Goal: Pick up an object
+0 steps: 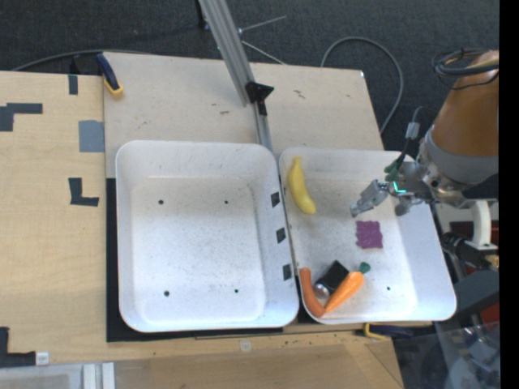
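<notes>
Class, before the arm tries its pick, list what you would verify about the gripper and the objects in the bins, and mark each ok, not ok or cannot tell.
1. Gripper over the right bin: ok.
2. Object between its fingers: not ok, none seen.
3. Purple piece lies apart from other things: ok.
4. Banana free of the gripper: ok.
5. Carrot clear of the black item: not ok, touching.

open floor mid right bin [422,286], banana [301,186] left, carrot [344,291] front

We noted smooth white plastic bins [130,217], a matt pale wooden bench [40,217], and a ribbed silver metal rail [227,35].
</notes>
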{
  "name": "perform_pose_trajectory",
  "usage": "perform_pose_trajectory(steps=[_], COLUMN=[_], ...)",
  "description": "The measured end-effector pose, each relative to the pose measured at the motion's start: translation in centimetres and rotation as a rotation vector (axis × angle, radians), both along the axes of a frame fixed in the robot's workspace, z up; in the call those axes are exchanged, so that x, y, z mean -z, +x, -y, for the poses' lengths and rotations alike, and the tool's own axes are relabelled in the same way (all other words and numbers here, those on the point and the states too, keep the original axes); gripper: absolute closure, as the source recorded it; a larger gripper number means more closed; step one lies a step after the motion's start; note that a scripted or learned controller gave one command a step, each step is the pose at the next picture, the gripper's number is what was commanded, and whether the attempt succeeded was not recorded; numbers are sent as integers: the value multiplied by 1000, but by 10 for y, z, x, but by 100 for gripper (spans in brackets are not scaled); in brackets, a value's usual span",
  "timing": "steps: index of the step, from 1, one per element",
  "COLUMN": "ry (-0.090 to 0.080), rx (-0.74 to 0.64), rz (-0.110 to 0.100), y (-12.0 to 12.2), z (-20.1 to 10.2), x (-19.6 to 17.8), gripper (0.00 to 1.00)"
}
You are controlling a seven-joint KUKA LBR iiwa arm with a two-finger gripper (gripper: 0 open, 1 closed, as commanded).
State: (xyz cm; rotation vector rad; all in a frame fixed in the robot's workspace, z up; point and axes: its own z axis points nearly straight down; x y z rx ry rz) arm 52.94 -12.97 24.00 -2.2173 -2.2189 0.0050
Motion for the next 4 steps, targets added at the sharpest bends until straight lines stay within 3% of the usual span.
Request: perform_pose_trajectory(steps=[1,3,4], ry=[-1,0,-2], rx=[-1,1,0], rz=[4,-3,4], y=[1,-14,-15], z=[0,-4,-5], x=[-2,114,152], gripper=[0,0,0])
